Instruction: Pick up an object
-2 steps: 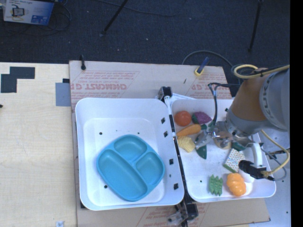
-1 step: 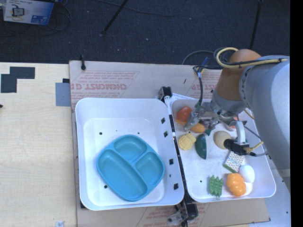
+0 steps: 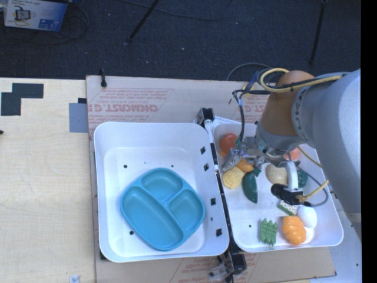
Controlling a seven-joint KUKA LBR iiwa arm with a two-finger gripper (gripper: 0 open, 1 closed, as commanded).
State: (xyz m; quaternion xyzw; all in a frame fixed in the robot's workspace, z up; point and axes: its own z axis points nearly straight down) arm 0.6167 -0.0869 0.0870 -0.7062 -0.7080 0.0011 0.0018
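A blue tray (image 3: 163,208) lies in the left bin (image 3: 112,140); right of it, the gripper (image 3: 242,158) hangs over toy foods (image 3: 250,184).

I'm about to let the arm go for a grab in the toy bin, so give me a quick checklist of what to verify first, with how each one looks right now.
1. Hand over the right bin: ok, it sits above the bin's upper left part.
2. Target under the hand: ok, the yellow corn and orange-red tomato lie close by.
3. Nothing held already: cannot tell, the wrist hides the grasping end.
4. Crowding: not ok, the dark green pepper touches the corn.
5. Left bin with the blue divided plate away from the arm: ok.
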